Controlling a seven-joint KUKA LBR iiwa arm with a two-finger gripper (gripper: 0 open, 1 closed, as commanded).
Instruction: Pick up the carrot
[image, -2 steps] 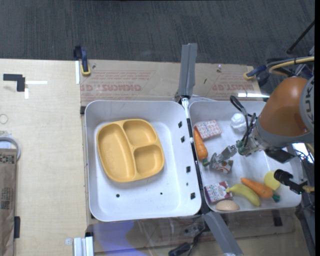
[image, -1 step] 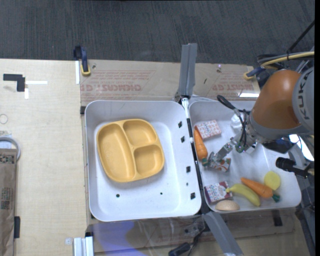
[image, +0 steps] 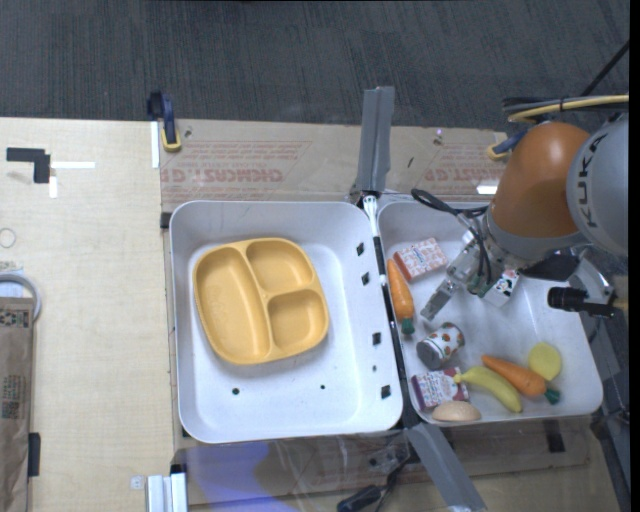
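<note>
Two carrot-like toys lie in the right bin (image: 575, 330). One orange carrot (image: 400, 290) with a green tip lies lengthwise against the bin's left wall. Another carrot (image: 517, 375) lies at the front right beside a banana (image: 492, 386). My gripper (image: 437, 302) hangs low over the middle of the right bin, slanted down and to the left. Its tip is just right of the first carrot and just above a small can (image: 440, 346). Nothing shows in its grasp.
The right bin also holds a pink-and-white box (image: 420, 258), a yellow lemon (image: 545, 360), a small pink packet (image: 432, 388) and a pale rounded item (image: 455, 410). A yellow divided plate (image: 262, 298) lies in the left bin (image: 300, 400).
</note>
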